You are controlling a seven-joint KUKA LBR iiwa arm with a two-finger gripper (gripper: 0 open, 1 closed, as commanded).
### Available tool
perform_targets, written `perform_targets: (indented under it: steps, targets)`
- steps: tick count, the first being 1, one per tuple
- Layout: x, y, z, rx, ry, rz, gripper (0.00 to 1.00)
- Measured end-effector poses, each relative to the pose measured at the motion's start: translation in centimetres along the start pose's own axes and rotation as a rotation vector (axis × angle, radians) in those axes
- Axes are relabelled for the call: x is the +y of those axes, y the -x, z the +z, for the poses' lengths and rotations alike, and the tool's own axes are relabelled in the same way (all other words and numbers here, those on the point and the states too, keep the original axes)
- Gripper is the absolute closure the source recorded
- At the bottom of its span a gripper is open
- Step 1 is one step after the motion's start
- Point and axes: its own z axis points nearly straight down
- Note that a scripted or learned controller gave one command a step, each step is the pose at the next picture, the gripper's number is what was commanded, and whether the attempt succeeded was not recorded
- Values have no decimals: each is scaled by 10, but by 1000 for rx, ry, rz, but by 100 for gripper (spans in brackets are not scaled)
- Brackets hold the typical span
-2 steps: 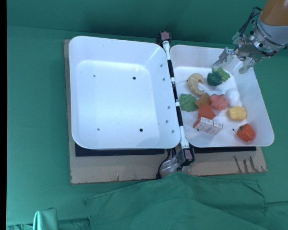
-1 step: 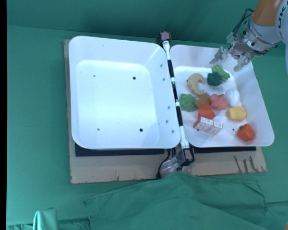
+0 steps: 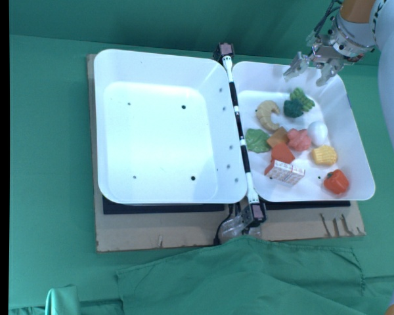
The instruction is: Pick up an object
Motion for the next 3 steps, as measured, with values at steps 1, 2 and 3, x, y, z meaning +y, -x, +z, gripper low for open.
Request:
perform_targets:
  steps: [1, 2, 3]
  targets:
    - [-1, 0, 0, 1, -2, 1, 0]
    - [-1, 0, 7, 2, -6, 1, 0]
    - [-2, 0, 19, 2, -7, 1, 0]
